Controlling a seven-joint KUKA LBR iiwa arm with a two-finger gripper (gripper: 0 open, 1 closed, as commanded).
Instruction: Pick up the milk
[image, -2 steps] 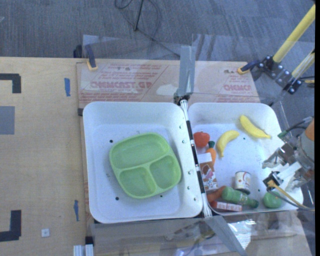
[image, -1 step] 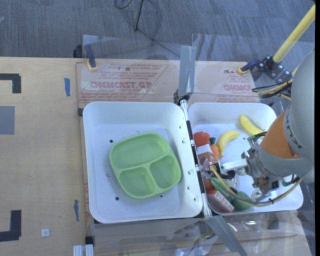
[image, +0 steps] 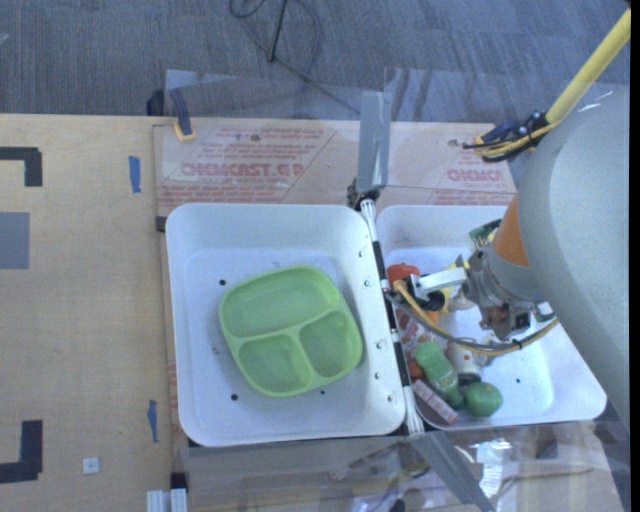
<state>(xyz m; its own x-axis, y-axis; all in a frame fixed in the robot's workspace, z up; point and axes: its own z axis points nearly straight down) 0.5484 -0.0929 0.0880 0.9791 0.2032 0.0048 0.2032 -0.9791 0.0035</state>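
My gripper (image: 497, 318) hangs low over the middle of the right bin (image: 572, 392), under the grey arm with its orange band. A small whitish item (image: 465, 358) with a dark end lies just below and left of the gripper. It may be the milk, but I cannot tell for sure. The gripper's body and cables hide what lies directly under it. I see nothing lifted clear of the bin.
A pile of toy food lies along the right bin's left wall: a red piece (image: 403, 272), a green piece (image: 432, 358) and a round green one (image: 484, 399). The left bin (image: 190, 300) holds a green divided plate (image: 290, 330).
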